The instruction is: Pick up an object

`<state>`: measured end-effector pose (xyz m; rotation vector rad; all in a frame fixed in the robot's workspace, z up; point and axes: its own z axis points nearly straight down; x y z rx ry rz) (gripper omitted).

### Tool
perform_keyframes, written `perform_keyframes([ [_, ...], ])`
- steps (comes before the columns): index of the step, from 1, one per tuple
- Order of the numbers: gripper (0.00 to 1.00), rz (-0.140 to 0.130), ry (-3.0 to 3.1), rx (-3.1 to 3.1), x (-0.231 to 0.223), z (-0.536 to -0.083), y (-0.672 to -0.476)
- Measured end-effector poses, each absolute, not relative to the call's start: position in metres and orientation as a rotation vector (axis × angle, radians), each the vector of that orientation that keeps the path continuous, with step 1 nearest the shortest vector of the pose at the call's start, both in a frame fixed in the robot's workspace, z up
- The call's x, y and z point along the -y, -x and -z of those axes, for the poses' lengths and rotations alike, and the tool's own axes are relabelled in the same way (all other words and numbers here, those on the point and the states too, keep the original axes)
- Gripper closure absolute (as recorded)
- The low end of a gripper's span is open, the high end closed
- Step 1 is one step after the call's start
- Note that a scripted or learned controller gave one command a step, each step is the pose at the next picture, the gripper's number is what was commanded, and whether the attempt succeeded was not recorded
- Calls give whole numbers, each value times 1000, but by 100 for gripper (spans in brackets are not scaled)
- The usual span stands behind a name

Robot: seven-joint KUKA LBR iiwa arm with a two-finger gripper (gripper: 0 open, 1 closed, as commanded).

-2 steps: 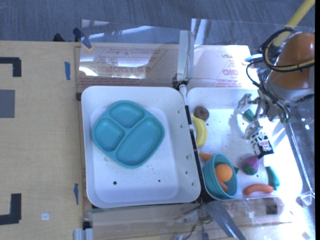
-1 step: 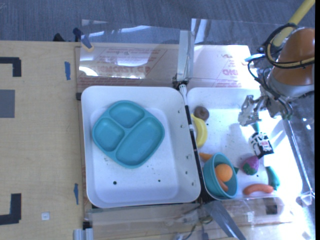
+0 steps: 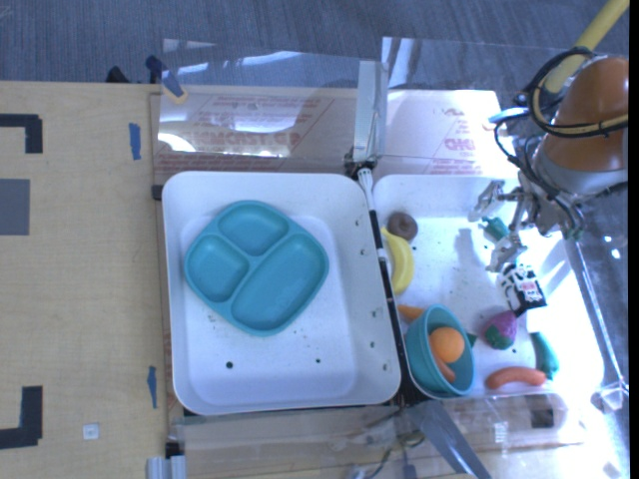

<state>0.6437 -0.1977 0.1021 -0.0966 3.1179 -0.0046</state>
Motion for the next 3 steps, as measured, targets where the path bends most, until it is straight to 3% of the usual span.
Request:
perform_keyframes([
  [1, 0, 0, 47, -3134, 177, -88, -639],
  [2, 0, 3, 6, -3131, 208, -88, -647],
  [3, 0, -1, -24, -3133, 175, -88, -626],
])
